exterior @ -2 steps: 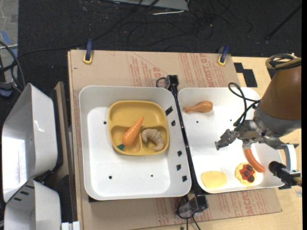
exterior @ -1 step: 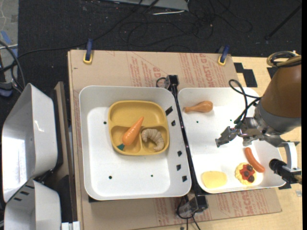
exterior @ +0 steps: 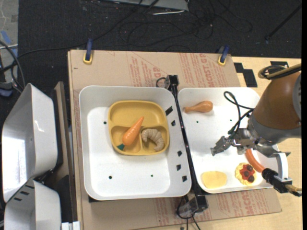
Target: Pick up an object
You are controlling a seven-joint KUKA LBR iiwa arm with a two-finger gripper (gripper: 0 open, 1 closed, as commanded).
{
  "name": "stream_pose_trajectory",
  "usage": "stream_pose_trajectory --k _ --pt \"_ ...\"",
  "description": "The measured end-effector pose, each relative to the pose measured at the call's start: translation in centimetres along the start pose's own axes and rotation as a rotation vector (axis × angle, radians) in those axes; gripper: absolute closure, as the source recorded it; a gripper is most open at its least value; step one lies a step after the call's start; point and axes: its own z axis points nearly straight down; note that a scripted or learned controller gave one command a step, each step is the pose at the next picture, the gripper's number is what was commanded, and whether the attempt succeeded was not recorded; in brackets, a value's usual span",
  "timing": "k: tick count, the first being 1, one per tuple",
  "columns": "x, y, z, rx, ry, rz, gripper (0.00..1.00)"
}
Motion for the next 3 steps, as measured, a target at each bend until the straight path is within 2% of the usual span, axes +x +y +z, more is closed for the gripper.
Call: stream_pose_trajectory --k 1,2,3 --pt "0.1 -0.1 5.4 0.001 0.0 0.0 0.0" --pt "0.1 0.0 4.1 -0.004 0.0 0.001 1.0" --pt "-0.1 0.1 -0.1 -0.008 -0.002 -0.004 1.0"
